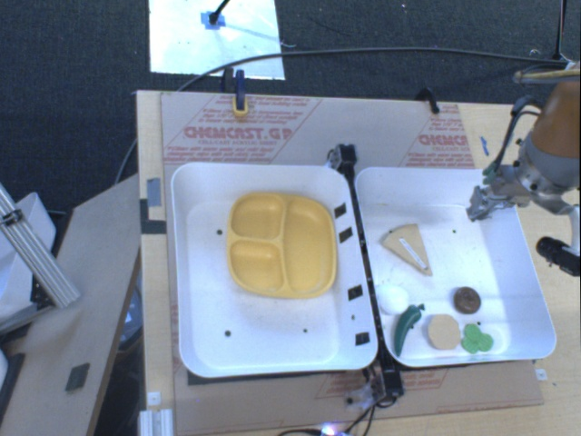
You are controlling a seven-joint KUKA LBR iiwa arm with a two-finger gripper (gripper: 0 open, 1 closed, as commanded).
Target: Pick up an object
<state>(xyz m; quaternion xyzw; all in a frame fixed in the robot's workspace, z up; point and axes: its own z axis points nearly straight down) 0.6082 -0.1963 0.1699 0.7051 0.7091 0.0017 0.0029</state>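
Note:
The right bin (508, 243) holds a tan cheese wedge (408, 247), a white ball (393, 298), a green pepper (408, 324), a brown round piece (467, 300), a tan disc (443, 331) and a green leafy piece (477, 340). My gripper (481, 205) hangs over the bin's upper right part, to the right of the wedge and above the brown piece. Nothing shows between its tips. The grey arm with its orange band (558, 134) comes in from the right edge.
The left bin (195, 271) carries a yellow divided plate (280, 244). A black clip strip (356, 252) joins the two bins. Brown board with red lettering (236, 133) lies behind them, with cables across the back.

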